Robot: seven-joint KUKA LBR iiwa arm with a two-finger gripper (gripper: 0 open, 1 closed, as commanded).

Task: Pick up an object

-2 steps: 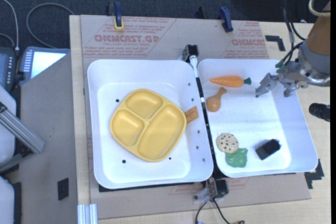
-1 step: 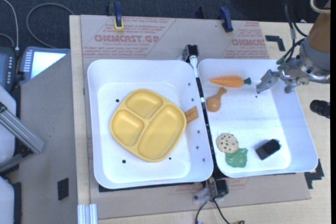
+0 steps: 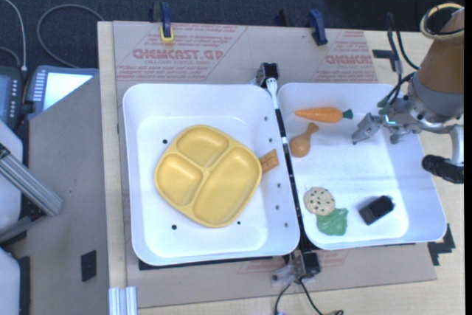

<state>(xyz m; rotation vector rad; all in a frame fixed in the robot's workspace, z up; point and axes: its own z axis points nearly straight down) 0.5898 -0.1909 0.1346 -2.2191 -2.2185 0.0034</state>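
Where the arm overhangs, right bin (image 3: 413, 158) rim hidden | claw (image 3: 366, 130) indistinct

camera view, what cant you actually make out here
- Tool: too small and blurred in the camera view to tell how its fingers stand.
- Brown item by the yellow divided plate: partly hidden at the edge where the bins meet; what it is cannot be told.
- Green piece: the cookie overlaps its top; its shape is unclear.
- Black object: too small to identify.

Blue clamps (image 3: 165, 17) on bench's far edge (image 3: 221, 32)
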